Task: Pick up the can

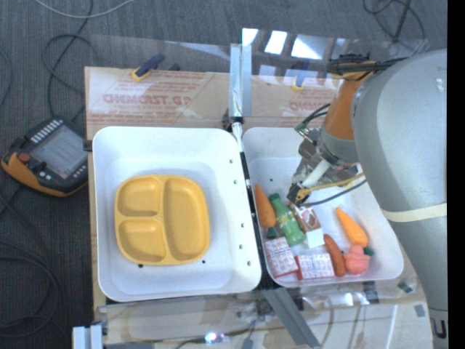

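So the pincer [296, 193] is down in the right bin [276, 147], can't tell if it's clenched or released from this angle. Just below it sits a green bottle [289, 224] with a carrot [264, 206] to its left and a small carton [309, 225] to its right. Honestly can't pick out which item is the can in that pile.

Two bins sat side by side on the bench. A divided plate [163, 219] lay in the left bin [102, 195]. The right bin [272, 158] held a cluster at its near end: a carrot [264, 206] leftmost, a bottle [288, 224] beside it, two packets [298, 262] nearest, another carrot [352, 227] to the right. The gripper [296, 193] hung just behind the bottle. A pendant [45, 157] lay on the floor, left of the bench.
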